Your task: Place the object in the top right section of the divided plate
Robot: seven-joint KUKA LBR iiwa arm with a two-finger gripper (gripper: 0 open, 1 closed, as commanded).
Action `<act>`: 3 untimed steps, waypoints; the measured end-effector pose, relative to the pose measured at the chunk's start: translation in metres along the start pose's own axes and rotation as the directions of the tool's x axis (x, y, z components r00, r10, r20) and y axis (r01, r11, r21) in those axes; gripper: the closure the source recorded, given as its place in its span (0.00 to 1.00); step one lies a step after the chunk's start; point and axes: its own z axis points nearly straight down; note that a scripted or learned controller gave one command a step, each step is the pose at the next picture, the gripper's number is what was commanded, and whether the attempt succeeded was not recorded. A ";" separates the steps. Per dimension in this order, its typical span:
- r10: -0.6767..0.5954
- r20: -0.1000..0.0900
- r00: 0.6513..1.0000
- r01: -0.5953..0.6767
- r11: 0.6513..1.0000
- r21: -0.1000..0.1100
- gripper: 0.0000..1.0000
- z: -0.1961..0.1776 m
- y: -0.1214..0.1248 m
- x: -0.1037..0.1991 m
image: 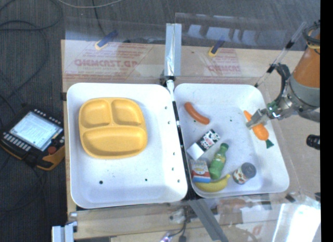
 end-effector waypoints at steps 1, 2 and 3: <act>-0.217 0.003 0.976 0.217 0.976 0.002 1.00 -0.059 0.040 0.071; -0.265 -0.001 0.964 0.265 0.964 0.003 1.00 0.029 0.085 0.135; -0.511 0.001 0.859 0.511 0.859 0.003 1.00 0.010 0.131 0.197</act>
